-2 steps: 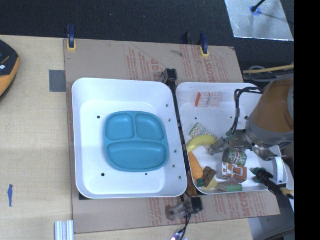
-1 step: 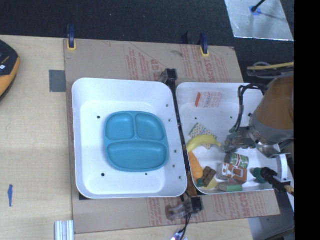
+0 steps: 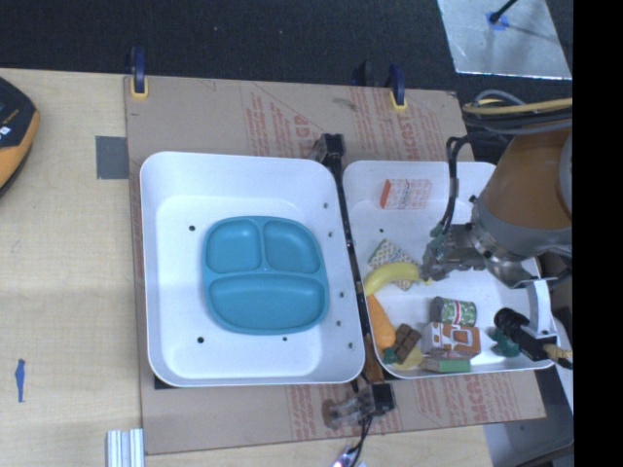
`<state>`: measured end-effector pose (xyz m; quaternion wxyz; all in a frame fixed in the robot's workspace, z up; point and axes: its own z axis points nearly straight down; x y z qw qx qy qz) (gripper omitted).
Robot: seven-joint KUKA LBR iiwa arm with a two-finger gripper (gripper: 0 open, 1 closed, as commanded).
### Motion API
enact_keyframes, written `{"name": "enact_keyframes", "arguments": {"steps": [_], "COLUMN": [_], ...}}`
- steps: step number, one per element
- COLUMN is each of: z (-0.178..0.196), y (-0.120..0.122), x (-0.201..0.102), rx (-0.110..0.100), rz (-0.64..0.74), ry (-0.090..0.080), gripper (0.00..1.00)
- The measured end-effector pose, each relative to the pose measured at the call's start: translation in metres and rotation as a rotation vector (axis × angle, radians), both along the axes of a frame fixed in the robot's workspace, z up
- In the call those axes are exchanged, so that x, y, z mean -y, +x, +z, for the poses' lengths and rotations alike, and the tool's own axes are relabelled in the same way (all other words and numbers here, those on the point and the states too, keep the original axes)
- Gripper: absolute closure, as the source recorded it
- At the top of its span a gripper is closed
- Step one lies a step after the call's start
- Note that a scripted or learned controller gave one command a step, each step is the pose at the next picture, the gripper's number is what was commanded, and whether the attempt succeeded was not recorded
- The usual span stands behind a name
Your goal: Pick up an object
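1. the pincer (image 3: 440,258) hangs low in the right bin (image 3: 362,178), just beside the toy banana's (image 3: 390,276) right tip; whether it is apart or together, i cannot tell.
2. judged best: centre over the banana, clear of the carrot (image 3: 381,321), then descend.

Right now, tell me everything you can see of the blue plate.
The blue plate is a rounded-rectangle divided tray, matte like plastic, with two small compartments at the far side and one wide compartment near. It lies flat, right way up, near the middle of the left white bin, touching only the bin floor.
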<state>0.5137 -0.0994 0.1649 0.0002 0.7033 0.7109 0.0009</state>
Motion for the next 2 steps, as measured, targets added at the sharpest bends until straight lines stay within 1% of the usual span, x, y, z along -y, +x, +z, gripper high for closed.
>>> {"name": "enact_keyframes", "arguments": {"steps": [1, 2], "z": [0.0287, 0.0268], "y": [0.0461, 0.0432], "x": [-0.0518, -0.0485], "rx": [0.001, -0.005], "rz": [-0.001, -0.007], "ry": [0.001, 0.0], "gripper": [1.0, 0.0]}}
